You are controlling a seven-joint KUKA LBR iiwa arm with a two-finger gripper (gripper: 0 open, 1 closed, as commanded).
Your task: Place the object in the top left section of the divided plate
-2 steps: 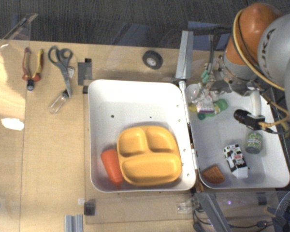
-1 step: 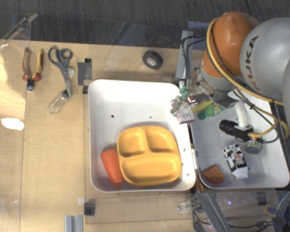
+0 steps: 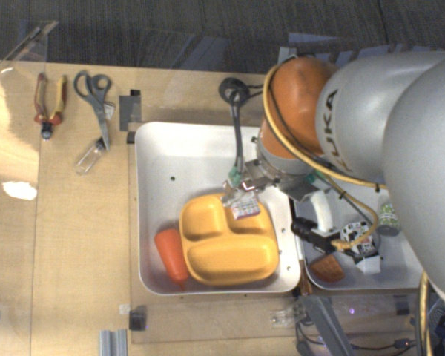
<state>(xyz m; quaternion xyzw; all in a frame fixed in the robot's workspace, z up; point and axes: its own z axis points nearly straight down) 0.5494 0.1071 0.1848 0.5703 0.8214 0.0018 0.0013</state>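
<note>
The yellow divided plate [image 3: 226, 245] lies in the near part of the left white bin [image 3: 178, 150]. It has two small sections at its far side and one long section at its near side. An orange carrot-like object [image 3: 170, 254] rests on the bin floor against the plate's left edge. My gripper [image 3: 242, 190] hangs over the far rim of the plate's right small section. A small white and purple item [image 3: 245, 209] sits just below it, over that section; whether it is held is unclear. The arm's bulk hides the gripper's upper part.
The right bin [image 3: 400, 277] holds a brown object [image 3: 326, 269], a white piece [image 3: 322, 210] and a small dark item [image 3: 356, 236]. Scissors [image 3: 96, 99], pliers [image 3: 48, 102] and a black block [image 3: 130, 110] lie on the bench to the far left. A dark rod [image 3: 236, 121] slants over the left bin.
</note>
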